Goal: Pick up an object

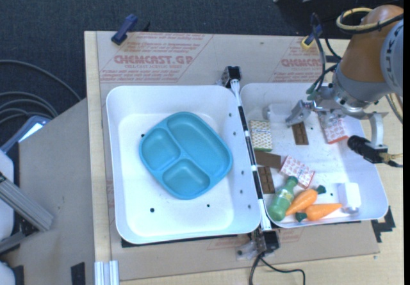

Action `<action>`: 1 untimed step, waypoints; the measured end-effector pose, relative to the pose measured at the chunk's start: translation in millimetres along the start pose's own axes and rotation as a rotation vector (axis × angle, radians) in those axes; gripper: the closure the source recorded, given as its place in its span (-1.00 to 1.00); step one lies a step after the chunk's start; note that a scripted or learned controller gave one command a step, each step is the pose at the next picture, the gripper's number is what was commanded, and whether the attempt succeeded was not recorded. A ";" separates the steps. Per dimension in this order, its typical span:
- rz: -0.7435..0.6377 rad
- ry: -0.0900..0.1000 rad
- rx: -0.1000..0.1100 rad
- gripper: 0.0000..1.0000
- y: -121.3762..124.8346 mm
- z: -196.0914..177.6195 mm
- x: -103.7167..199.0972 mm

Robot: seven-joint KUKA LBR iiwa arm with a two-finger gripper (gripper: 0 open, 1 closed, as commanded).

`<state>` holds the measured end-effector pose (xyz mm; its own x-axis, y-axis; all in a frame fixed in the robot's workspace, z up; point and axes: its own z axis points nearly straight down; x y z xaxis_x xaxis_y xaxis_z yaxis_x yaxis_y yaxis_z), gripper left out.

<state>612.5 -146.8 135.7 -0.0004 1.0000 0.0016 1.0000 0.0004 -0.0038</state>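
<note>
— Brown bar (299, 134), right bin (378, 181), upper middle of the frame; long axis up-down?
— Yes, just below and left of the gripper (310, 108). Fingers splayed apart, holding nothing. Nearest candidate, probably.

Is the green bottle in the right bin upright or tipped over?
Tipped over. The green bottle lies on its side on the right bin floor, cap pointing away from the near edge, beside two toy carrots.
</note>
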 end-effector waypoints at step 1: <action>0.001 -0.001 -0.001 -1.00 -2.5 51.4 -18.2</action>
<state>609.8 -164.9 84.3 0.0005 1.0000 0.0010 1.0000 -0.0005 -0.0031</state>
